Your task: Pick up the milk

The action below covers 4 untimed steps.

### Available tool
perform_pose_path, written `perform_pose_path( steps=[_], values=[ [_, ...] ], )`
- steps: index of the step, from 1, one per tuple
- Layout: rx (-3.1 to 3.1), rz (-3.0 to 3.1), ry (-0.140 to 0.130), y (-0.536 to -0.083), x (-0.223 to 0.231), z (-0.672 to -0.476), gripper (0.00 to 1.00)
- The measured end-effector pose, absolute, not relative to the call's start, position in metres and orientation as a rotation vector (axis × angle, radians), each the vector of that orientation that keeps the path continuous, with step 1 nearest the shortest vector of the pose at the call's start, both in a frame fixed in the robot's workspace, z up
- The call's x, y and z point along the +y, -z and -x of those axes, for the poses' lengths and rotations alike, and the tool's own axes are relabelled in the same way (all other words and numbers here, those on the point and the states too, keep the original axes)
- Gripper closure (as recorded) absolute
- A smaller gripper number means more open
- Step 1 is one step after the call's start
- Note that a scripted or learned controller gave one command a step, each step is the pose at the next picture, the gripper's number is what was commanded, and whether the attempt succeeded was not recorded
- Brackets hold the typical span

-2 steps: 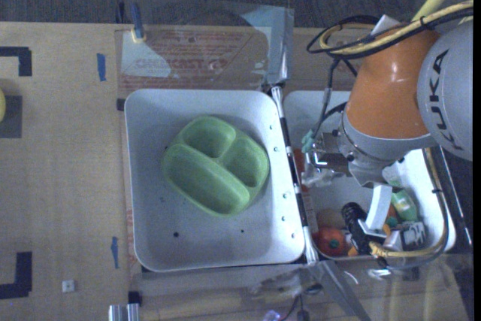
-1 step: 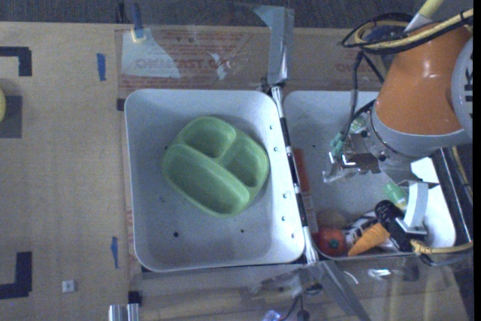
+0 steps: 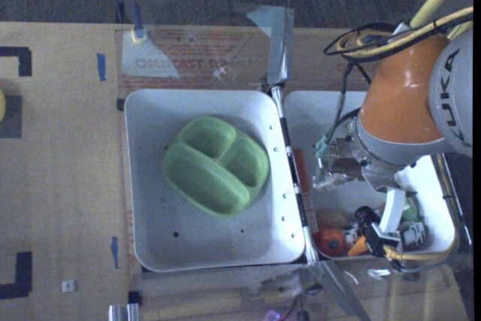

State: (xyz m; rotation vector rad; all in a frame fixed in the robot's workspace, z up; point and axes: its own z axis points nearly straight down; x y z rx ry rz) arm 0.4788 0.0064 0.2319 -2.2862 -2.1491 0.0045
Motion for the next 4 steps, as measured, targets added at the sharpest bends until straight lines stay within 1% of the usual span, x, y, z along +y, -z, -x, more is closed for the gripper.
perform_pose_path(
  steps=[1, 2, 3, 4],
  values=[
    [-2.100, 2.336, -0.001, -0.250, 0.072, -0.479, 1.00],
    [-2.002, 2.421, -0.002, -0.242, 0.121, -0.479, 1.00],
    [-1.778, 2.590, -0.003, -0.311, 0.121, -0.489, 1.00],
    [-1.836, 2.546, -0.007, -0.283, 0.099, -0.479, 1.00]
  ],
)
